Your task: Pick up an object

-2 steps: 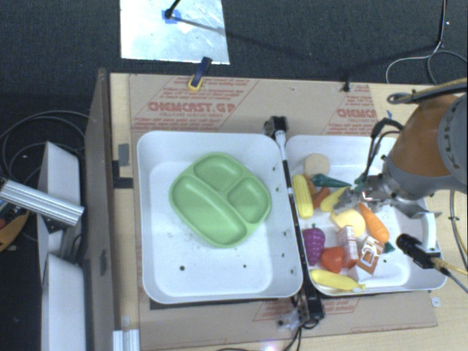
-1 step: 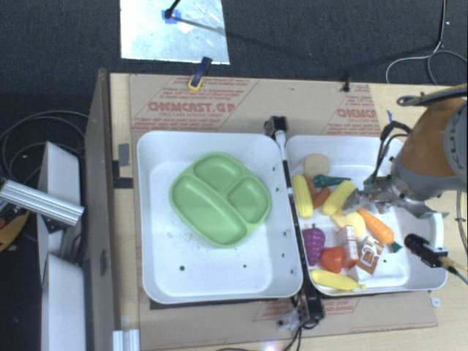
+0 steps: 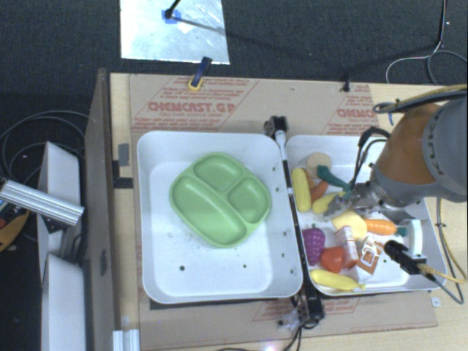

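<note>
Toy food heap [image 3: 344, 232] packed in the right bin [image 3: 431, 269], directly under the claw [image 3: 344, 199]. Cannot tell the claw's state amid the clutter. "CHEMCAST GP" printed in red on the cardboard [image 3: 194, 104] beyond, up on the worktop. Yellow corn [image 3: 300, 189] just left of the claw, purple grapes [image 3: 313, 243] and banana [image 3: 335, 280] nearer. Green divided plate [image 3: 219, 199] far left in the other bin [image 3: 157, 269].

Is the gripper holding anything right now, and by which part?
Cannot be told: the gripper is down among the toy food in the right bin.
</note>
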